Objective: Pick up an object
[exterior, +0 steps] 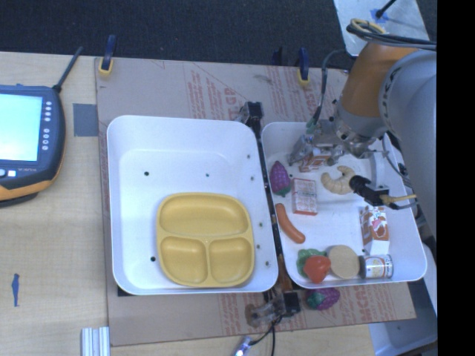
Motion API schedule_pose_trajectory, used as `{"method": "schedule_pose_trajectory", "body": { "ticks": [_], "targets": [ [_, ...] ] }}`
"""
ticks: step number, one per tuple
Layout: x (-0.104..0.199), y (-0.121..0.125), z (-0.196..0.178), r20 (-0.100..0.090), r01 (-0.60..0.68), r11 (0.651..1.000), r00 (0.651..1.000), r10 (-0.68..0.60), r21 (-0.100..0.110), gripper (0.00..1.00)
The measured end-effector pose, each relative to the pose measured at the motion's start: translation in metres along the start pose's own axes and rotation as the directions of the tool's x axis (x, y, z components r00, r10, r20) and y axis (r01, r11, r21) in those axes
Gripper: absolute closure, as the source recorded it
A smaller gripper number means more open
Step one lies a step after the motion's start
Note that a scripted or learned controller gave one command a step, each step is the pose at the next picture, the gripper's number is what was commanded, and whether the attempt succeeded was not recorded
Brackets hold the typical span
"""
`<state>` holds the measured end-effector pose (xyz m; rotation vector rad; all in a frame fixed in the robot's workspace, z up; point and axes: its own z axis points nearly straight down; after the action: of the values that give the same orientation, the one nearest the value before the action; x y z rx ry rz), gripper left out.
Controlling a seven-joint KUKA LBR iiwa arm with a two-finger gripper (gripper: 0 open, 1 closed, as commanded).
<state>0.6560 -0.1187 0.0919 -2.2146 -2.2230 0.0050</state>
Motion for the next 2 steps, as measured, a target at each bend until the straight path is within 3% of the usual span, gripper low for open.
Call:
{"method": "schedule_pose_trajectory", "body": {
  "ticks": [1,2],
  "targets": [
    [0.014,0.000,0.000,0.000,0.001,1.000,1.000,-0.001,0.001,0.00],
    [0.013,0.000,-0.010,0.000,0.002,1.000,1.000,-0.002,0.004,1.00]
  ]
}}
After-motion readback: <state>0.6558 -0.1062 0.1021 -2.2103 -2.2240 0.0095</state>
